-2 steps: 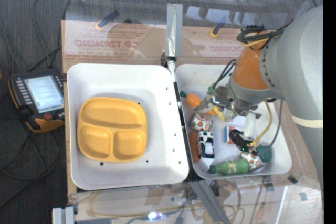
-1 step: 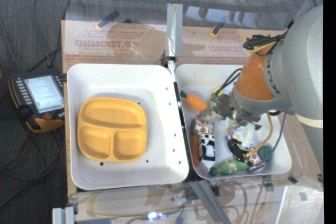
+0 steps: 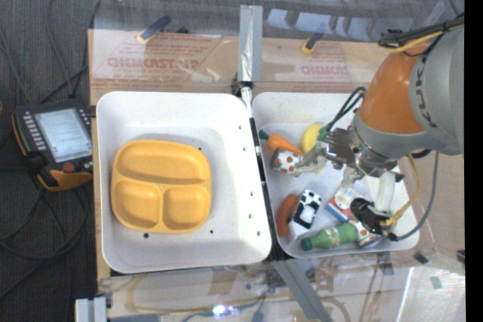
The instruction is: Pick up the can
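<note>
Far left, off the surface: a handheld control pendant with a lit screen, lying on the dark floor among cables.

Left bin: white, shallow. Holds one yellow sectioned tray, three compartments, lying flat toward the bin's left-centre.

Right bin: white, crowded. Near its left wall an orange carrot, and just below it a small white toy with brown spots. A yellow banana-like piece sits just right of the carrot. Lower down, an orange-red oblong item lies beside a black-and-white spotted toy. Along the bin's front edge a green bottle lies on its side.

The can: cannot pick it out with certainty among the items; a white, red-marked object lies partly under the arm, identity unclear.

Arm: grey with orange band, entering from the right, wrist over the right bin's middle. Tool reaches leftward toward the spotted white toy, near the carrot. Cannot tell its opening; nothing visibly held.
</note>
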Controlling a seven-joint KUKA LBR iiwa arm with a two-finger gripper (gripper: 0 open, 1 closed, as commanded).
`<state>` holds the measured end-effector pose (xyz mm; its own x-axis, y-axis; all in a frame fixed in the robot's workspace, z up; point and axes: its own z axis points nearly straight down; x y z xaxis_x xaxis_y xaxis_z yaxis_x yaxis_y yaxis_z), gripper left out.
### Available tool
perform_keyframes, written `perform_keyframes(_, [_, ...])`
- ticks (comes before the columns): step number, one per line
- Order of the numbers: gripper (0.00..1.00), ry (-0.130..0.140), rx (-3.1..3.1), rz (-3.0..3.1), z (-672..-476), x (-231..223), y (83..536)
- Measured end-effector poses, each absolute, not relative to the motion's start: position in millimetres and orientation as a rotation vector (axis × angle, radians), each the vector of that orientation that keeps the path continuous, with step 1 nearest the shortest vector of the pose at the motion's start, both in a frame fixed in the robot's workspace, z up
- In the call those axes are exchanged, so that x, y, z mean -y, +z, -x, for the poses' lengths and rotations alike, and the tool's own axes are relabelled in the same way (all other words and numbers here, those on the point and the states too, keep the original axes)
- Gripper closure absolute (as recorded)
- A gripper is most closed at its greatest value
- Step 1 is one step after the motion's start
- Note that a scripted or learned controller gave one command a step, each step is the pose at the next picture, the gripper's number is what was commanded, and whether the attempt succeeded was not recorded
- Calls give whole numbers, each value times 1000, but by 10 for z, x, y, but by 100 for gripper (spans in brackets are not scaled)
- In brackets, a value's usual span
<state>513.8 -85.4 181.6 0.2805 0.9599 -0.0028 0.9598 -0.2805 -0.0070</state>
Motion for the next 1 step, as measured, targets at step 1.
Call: perform_keyframes(1, [0,-18,1903,2515,-4966,1164,1044])
